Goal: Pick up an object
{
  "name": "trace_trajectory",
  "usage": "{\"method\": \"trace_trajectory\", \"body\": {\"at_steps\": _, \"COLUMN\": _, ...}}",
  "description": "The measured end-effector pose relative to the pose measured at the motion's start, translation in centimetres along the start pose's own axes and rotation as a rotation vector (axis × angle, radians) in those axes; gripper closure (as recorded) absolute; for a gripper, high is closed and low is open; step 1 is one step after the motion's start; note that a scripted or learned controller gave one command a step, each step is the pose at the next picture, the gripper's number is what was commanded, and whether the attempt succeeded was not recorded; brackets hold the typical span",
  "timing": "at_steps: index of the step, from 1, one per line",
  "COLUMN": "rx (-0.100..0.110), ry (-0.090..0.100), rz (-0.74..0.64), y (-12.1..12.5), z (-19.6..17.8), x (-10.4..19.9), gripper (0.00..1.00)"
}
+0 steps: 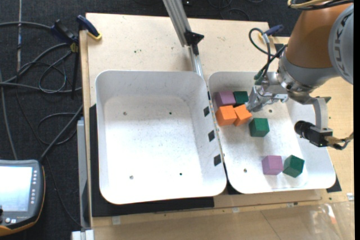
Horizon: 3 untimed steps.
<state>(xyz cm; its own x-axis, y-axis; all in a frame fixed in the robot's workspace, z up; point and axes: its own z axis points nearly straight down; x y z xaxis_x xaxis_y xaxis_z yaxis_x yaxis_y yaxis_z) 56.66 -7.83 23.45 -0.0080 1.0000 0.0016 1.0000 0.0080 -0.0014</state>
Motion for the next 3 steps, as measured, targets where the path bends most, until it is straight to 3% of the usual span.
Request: {"method": "trace_trajectory", "body": {"at_steps": 3, "rx": -0.002, "ry": 0.000, "rz": -0.001, "y": -0.3, "z": 0.8, "x": 16.4, "gripper": 1.00}}
